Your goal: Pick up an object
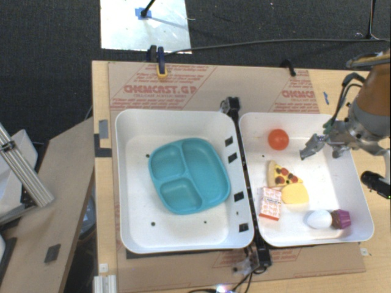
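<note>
Pincer (325,146) above the right white bin (354,182)
You saw it spread open, empty, just beside the small orange ball (278,139); a descent there risked closing on nothing.

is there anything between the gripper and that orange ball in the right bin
Nothing visible stands in the way. The gripper hangs over the right bin to the right of the orange ball, with only bare white bin floor between them. The pizza slice lies nearer the camera, off that line.
</note>
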{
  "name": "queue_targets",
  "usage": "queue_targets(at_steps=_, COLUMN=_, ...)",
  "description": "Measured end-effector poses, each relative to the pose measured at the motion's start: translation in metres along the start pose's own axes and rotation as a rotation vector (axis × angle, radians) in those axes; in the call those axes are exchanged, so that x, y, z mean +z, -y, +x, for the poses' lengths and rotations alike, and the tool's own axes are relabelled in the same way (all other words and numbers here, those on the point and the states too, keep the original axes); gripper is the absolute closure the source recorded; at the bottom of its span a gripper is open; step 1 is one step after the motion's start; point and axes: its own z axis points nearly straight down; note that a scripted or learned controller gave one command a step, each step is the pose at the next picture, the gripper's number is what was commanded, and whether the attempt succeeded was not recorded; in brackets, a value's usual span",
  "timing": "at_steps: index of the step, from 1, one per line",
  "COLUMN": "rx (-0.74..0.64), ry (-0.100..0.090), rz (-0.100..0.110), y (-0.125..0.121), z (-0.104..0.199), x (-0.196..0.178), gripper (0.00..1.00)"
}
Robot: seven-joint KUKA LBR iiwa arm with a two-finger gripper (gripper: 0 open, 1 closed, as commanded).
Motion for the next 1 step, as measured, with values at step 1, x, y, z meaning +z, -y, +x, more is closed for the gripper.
queue_targets(at_steps=1, rx=-0.003, ry=0.002, rz=-0.012, y=-0.0030, z=0.0003, x=-0.0069, gripper=0.00)
